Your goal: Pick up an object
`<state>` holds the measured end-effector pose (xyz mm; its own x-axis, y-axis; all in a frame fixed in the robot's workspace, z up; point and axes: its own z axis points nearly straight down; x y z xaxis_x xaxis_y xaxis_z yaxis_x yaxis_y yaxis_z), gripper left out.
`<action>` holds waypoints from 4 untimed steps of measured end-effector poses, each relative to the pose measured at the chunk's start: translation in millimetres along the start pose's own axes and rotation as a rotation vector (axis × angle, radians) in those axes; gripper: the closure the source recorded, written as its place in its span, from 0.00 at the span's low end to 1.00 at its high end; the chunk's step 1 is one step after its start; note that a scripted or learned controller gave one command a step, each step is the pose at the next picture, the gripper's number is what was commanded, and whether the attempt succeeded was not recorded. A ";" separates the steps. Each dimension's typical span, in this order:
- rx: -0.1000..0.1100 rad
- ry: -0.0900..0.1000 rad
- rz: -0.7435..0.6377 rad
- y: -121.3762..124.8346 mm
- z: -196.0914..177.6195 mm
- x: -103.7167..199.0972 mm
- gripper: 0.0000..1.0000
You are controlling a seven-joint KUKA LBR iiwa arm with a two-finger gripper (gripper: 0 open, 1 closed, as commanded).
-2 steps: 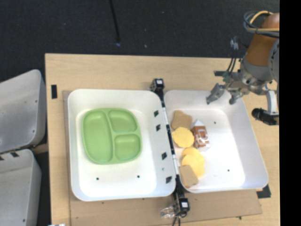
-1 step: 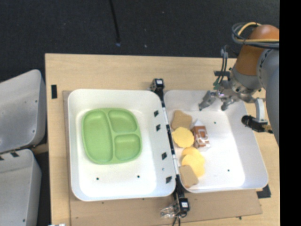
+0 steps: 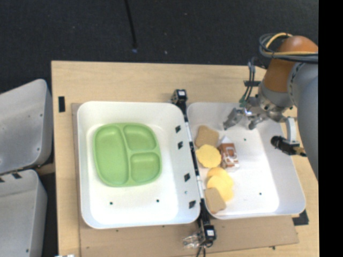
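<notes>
Pick not yet made; nothing is held.
End effector (image 3: 244, 119) is seen with fingers spread apart above the right bin (image 3: 278, 197); food pieces (image 3: 215, 165) lie ungrasped by the divider.

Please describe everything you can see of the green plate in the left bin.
The green plate is a light green tray with rounded corners. It looks like smooth plastic. Raised ridges divide it into three compartments: one long one on the view's left side and two smaller ones on the right side. All three compartments hold nothing. It lies flat, open side up, on the floor of the left bin, left of the bin's middle. Nothing else touches it. The gripper is far from it, above the right bin.
</notes>
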<state>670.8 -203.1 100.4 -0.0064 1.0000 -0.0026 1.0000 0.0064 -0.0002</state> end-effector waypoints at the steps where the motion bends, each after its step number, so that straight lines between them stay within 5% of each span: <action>1: -0.005 -0.004 -0.003 1.4 -13.8 -1.3 1.00; 3: -0.008 0.000 -0.001 4.5 -124.7 -7.7 1.00; 4: -0.003 -0.001 -0.002 5.0 -123.8 -9.3 1.00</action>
<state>675.8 -212.0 224.2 -0.0088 1.0000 -0.0036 1.0000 0.0088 0.0031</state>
